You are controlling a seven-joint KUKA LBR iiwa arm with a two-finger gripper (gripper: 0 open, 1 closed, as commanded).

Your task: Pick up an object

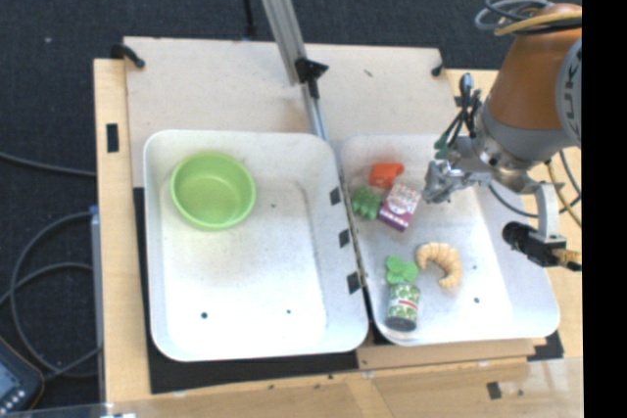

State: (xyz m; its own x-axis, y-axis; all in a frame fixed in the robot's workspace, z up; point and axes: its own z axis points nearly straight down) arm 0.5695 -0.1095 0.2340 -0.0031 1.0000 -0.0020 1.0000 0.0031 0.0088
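The claw was seen low over the right bin, near its back edge. How far it was parted could not be told from this slant, and nothing was seen gripped in it.

Just to the claw's left, almost touching it, a small pink-and-white packet was found, the nearest candidate by far. Its long axis was tilted, running from upper right to lower left, so a slight shift left and down would be judged enough to straddle it. Beyond the packet, further left, a green block was lying against the bin's wall, and an orange piece sat just behind it. These three were crowded close, and a nudge of a neighbour was judged a real risk.

Nearer the camera from the claw, a pale croissant-shaped toy was lying apart, and further on a green-capped bottle lay with its long axis pointing toward the front rim.

The arm was reaching in from the right, its orange band bulking above the wrist, bent steeply downward.

Well away to the left, a green bowl rested in the left bin on the surface.
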